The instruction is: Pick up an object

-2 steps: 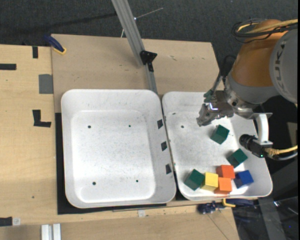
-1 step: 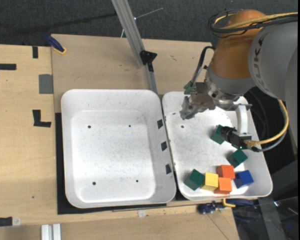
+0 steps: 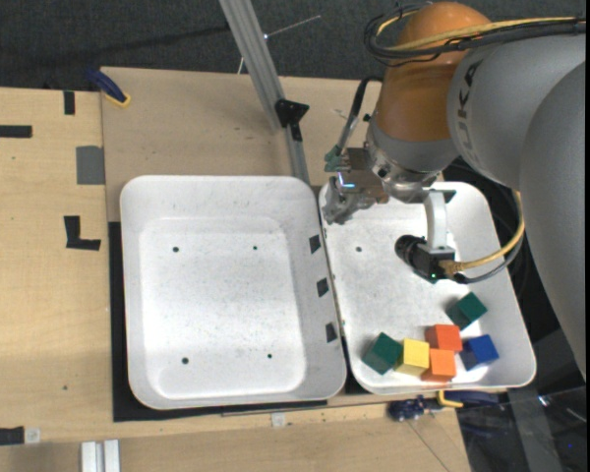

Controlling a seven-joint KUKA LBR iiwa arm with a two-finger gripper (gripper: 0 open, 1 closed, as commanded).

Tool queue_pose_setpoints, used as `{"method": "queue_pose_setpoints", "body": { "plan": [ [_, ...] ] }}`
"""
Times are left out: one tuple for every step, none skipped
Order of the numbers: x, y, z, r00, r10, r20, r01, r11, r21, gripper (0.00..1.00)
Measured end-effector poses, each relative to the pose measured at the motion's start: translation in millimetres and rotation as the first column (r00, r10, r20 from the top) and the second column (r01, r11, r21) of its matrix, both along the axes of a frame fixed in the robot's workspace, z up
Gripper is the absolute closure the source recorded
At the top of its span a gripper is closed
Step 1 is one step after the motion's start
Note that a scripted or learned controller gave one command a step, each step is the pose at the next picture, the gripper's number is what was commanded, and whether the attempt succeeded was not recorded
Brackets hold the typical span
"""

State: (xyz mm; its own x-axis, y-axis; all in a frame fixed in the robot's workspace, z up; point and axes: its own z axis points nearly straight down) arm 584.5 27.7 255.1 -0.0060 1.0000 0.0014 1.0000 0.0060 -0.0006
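Blocks sit clustered at the near end of the right bin (image 3: 501,362): a dark green cube (image 3: 382,352), a yellow cube (image 3: 413,354), an orange cube (image 3: 442,363) with a red-orange cube (image 3: 443,337) just behind it, a blue cube (image 3: 480,350) and a teal cube (image 3: 466,310) a little apart toward the arm. They look like small, rigid, painted or plastic cubes, judged light and unlikely to deform or break; their flat parallel faces should take a two-finger pinch well, though smooth sides may slip if caught near an edge. The teal cube and the dark green cube look easiest to take, since each has free sides, whereas the yellow and orange ones touch their neighbours. The gripper (image 3: 346,205) hangs over the far left corner of the right bin, well apart from the cubes, with nothing between its fingers; whether it is open or closed cannot be told. The left bin (image 3: 138,264) is a smooth, speckled white tray with rounded corners.
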Motion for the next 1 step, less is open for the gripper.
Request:
{"method": "queue_pose_setpoints", "body": {
  "plan": [
    [17.7,42.0,-4.5,1.000,-0.001,0.000,0.001,1.000,-0.001,1.00]
  ]
}}
